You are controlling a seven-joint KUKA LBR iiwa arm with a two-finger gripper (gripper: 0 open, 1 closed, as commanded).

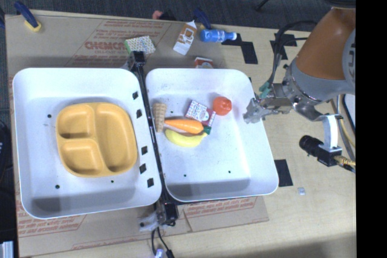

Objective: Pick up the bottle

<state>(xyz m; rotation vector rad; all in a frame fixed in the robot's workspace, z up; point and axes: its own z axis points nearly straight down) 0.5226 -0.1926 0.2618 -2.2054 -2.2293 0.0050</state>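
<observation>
The bottle point(217, 36) lies on the bench, far-left of the gripper point(254, 112), its length running left-right. Gripper state: cannot tell.

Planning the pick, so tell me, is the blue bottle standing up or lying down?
Lying down. The blue bottle rests on its side on the bench behind the right bin, long axis running left-right.

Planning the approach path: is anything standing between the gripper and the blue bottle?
Nothing visible does. The blue bottle lies on the bench behind the right bin; the gripper hovers at that bin's right rim, with only bare bench and black tape marks between.
</observation>
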